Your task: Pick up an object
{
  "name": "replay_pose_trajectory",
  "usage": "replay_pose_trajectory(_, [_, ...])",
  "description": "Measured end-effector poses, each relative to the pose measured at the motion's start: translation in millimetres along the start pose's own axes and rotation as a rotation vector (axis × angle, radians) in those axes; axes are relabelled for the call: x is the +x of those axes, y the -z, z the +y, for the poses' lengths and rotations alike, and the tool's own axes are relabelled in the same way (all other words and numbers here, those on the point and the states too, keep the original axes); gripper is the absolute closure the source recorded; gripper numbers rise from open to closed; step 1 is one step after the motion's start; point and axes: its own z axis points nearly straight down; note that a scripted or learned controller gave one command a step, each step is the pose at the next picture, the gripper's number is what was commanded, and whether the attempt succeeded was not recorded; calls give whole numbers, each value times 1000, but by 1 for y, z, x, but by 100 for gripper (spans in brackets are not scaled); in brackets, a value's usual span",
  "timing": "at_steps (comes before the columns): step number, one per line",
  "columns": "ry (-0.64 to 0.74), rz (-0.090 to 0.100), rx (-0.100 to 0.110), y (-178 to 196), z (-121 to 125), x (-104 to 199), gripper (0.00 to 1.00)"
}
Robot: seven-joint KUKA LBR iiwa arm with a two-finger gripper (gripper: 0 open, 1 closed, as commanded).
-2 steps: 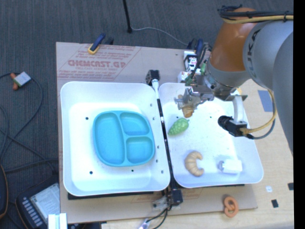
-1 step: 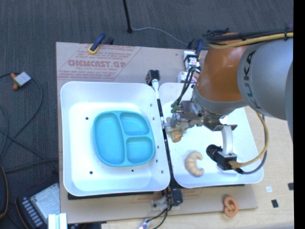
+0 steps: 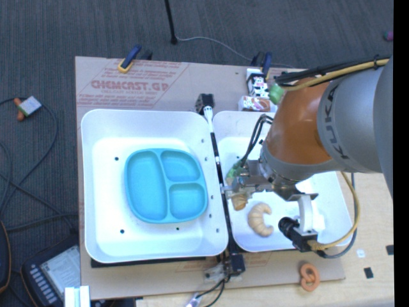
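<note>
My gripper (image 3: 239, 187) reaches down into the right bin (image 3: 332, 226) near its left wall, under the orange-banded wrist. A small tan object (image 3: 239, 203) lies just below the fingertips, and something green (image 3: 236, 169) shows just above them. A beige croissant-shaped toy (image 3: 260, 219) lies on the bin floor a little to the right and below. The arm hides much of the right bin. In the left bin (image 3: 102, 139) sits a blue divided plate (image 3: 167, 185).
The divider (image 3: 217, 165) between the two bins runs right beside the gripper. An orange ring (image 3: 309, 276) lies on the board in front of the right bin. Small items (image 3: 257, 94) and clamps sit behind the bins.
</note>
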Motion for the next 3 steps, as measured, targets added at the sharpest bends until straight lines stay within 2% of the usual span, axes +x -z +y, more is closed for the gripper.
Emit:
replay_pose_trajectory(2, [2, 1, 0, 19, 1, 1, 100])
replay_pose_trajectory(3, [1, -1, -4, 58, 79, 18, 100])
